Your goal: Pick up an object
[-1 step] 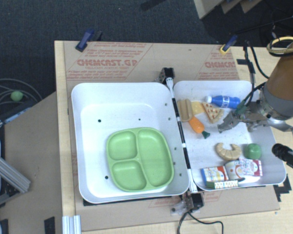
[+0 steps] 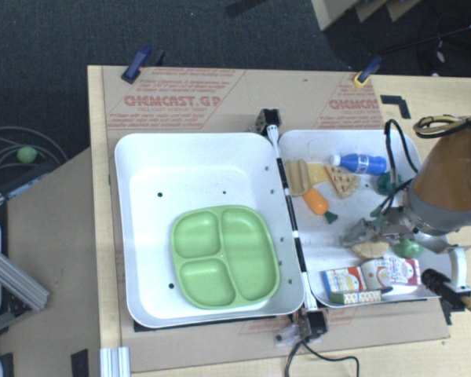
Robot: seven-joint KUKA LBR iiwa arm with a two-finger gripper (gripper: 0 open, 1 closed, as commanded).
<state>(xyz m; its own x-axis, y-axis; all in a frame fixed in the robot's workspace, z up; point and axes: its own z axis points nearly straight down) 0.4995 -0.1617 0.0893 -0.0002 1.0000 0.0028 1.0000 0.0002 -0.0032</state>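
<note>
A tan bench (image 2: 220,93) on dark carpet bears two white bins. In the right bin (image 2: 314,144), the gripper (image 2: 369,234) sits low over a pale, bun-like piece (image 2: 370,250) near the front; whether its jaws are apart or together cannot be told. Just in front lie two cartons (image 2: 369,280); behind are a carrot (image 2: 317,203), a waffle (image 2: 343,181) and a blue bottle (image 2: 361,163). The left bin (image 2: 141,163) holds a green tray (image 2: 224,255). This looks like the grasp step; next it must close squarely on the bun and lift clear of the cartons.
</note>
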